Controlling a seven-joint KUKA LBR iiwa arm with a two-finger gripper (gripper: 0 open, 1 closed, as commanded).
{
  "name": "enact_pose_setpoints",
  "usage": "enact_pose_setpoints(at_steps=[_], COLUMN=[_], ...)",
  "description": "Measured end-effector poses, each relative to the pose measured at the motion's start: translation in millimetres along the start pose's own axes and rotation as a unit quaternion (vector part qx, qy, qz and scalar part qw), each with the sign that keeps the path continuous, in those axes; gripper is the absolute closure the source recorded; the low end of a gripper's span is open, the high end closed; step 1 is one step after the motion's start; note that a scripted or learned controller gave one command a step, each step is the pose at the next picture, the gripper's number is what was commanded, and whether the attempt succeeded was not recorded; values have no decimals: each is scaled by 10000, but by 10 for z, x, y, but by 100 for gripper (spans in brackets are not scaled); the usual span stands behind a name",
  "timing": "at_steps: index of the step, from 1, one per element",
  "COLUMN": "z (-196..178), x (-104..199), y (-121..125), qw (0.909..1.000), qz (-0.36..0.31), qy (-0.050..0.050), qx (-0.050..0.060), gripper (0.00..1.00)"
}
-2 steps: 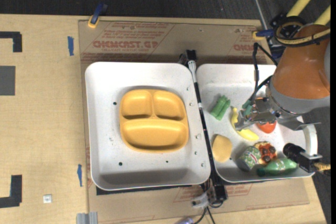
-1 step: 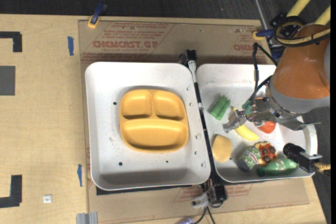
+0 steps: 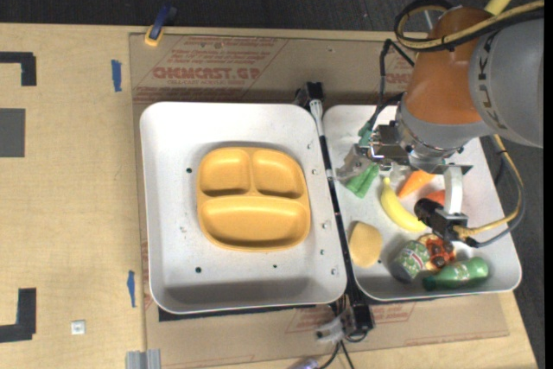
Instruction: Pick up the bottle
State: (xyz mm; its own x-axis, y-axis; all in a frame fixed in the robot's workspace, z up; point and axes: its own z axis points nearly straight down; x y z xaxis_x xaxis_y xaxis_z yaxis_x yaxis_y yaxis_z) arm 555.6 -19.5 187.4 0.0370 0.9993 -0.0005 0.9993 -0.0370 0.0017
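Green bottle (image 3: 456,273), lying on its side, right bin's near corner

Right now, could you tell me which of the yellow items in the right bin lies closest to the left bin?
The pale yellow lump, beside the divider; the banana lies further right.

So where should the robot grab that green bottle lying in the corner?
Probably around the middle of the green bottle, coming straight down from above. It lies on its side along the near wall of the right bin, so its long body offers two free sides. The can-like thing touches its left end, so that end looks too crowded to grip.
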Motion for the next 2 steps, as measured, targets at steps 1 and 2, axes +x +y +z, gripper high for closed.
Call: enact_pose_setpoints(at_steps=[1, 2], z=[27, 632], x=[-241, -724], y=[641, 41], qw=[9996, 10000], qz=[278, 31], qy=[-1, 2], qx=[5, 15], gripper=[0, 0])
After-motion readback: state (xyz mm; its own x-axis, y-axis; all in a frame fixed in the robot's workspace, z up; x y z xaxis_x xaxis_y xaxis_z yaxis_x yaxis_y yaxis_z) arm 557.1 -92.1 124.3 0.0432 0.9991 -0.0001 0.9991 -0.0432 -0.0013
